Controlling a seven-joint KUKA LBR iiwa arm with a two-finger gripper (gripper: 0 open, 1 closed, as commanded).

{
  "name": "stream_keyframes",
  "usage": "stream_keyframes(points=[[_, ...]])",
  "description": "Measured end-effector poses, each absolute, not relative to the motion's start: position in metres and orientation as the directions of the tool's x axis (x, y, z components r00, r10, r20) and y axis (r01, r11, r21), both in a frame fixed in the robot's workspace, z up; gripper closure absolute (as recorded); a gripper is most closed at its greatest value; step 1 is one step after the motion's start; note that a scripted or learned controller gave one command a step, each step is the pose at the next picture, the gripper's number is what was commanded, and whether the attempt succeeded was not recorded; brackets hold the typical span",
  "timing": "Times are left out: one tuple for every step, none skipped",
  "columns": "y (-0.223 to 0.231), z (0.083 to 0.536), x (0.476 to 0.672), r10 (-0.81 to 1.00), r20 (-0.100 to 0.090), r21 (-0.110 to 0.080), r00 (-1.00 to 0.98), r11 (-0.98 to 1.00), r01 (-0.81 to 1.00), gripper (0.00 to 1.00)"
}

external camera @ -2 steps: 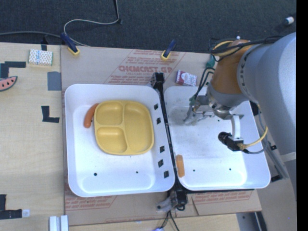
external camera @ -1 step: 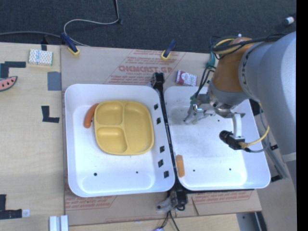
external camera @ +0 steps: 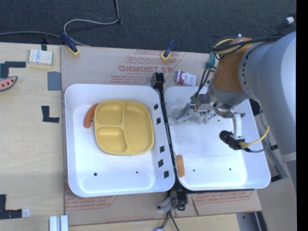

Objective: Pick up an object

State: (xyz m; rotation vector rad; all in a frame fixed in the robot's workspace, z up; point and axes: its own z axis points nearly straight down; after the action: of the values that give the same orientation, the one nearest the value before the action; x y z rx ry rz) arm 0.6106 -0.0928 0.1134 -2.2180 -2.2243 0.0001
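A grey robot arm (external camera: pixel 269 81) with an orange band (external camera: pixel 228 71) above its wrist reaches in from the right, and its gripper (external camera: pixel 192 113) hangs over the upper left part of the right-hand white bin (external camera: pixel 250 170). The metal fingers (external camera: pixel 183 114) point toward the divider between the two bins; from this angle it is hard to tell how far apart they stand, and nothing shows between them. Below the gripper, down near the front left corner of the same bin, a small orange sausage-shaped object (external camera: pixel 179 165) lies against the bin's left wall, well apart from the fingers. To the gripper's left, across the divider, the left-hand white bin (external camera: pixel 115 184) holds a yellow three-compartment plate (external camera: pixel 124 127), and a second orange sausage-shaped piece (external camera: pixel 88 116) lies touching the plate's far left edge. Above the gripper, outside the bins on the cardboard sheet (external camera: pixel 130 69), rests a small red-and-white packet (external camera: pixel 185 78). Farther left on the wooden bench sit a small patterned block (external camera: pixel 40 57) and a watermelon-slice toy (external camera: pixel 8 83). A black cable with a yellow loop (external camera: pixel 240 141) hangs beside the wrist, just right of the gripper.
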Motion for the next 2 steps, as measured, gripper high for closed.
stream_keyframes(points=[[-0.094, 0.085, 0.642, 1.0, 0.001, 0.0, -0.002, 0.002, 1.0, 0.0], [-0.094, 0.095, 0.643, 1.0, 0.0, 0.002, -0.004, 0.004, 1.0, 1.0]])
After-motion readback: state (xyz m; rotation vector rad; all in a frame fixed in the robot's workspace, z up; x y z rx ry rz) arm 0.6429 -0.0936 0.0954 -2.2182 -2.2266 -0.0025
